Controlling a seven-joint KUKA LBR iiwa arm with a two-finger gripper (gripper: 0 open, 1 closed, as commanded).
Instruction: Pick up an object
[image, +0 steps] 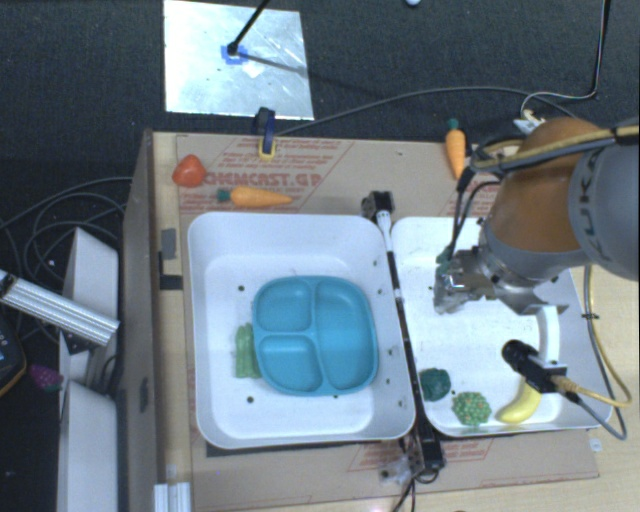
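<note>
Camera view: banana (521, 404) lies below-right of pincer (447, 290).

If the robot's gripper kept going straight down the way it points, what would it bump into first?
Probably just the bare white floor of the right bin. The gripper hangs over its upper left part, and the dark green toy, broccoli and banana lie nearer the front. Height is hard to judge.

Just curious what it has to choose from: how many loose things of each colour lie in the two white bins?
Blue: 1, divided plate
Green: 3, leafy piece, dark lump, broccoli
Yellow: 1, banana
Total: 5
</note>
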